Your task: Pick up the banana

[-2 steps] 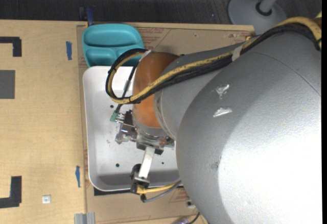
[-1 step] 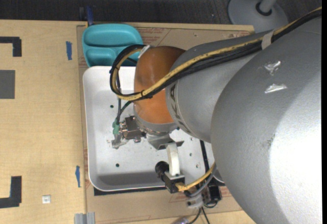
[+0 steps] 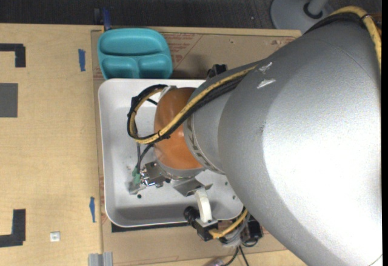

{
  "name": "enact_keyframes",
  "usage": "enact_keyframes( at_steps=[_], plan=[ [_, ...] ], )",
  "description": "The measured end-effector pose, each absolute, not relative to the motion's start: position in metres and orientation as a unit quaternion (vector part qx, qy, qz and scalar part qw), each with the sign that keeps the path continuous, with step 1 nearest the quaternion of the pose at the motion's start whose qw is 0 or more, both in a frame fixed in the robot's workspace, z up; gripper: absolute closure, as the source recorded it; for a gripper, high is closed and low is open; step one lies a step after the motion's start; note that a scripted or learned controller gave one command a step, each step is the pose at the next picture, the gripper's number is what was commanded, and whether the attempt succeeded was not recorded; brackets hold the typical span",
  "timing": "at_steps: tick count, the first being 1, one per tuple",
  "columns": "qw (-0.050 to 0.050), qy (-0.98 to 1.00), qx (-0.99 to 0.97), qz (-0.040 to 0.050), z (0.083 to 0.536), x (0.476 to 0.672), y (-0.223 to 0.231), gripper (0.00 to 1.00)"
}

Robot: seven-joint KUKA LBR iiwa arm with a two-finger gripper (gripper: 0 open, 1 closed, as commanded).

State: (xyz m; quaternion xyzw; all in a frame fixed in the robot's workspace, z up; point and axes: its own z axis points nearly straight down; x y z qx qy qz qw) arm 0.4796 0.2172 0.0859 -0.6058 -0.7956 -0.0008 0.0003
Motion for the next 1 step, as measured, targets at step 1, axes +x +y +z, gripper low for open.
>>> enact_keyframes(
  at_steps=[1],
  plan=[
    [0.0,-0.721,-0.693,0.0,0.1337,0.5412,0.216,0.0]
  ],
)
